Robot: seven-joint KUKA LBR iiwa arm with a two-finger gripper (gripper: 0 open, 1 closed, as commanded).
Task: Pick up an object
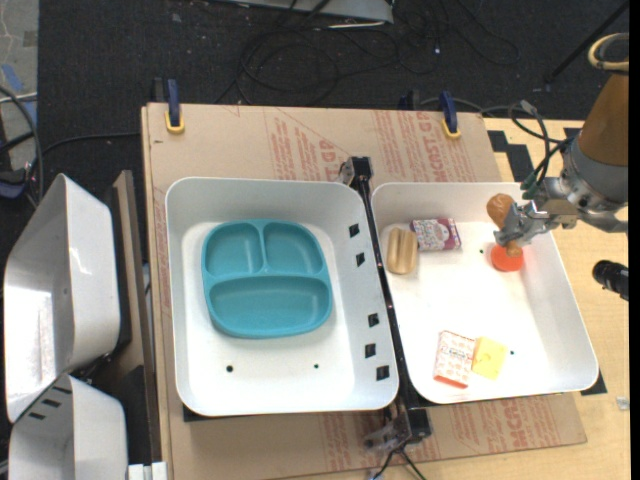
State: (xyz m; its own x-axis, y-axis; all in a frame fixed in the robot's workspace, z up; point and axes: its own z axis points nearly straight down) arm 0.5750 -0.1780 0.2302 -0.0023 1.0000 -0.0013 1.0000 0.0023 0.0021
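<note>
Orange carrot toy (507, 257) lies in the right bin (560, 308), directly under the gripper (516, 230). Whether the gripper is open or closed, I cannot tell. The left bin (190, 268) holds a teal plate (267, 277).

1. Dark speckled floor (90, 28) with loose black cables (300, 43).
2. Brown board (300, 138) held by 2 clamps (174, 108) at its far edge.
3. White tubs (50, 288) at left.

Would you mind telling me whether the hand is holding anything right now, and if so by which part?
It cannot be told. The hand sits directly over the orange object in the right bin, hiding any contact.
</note>
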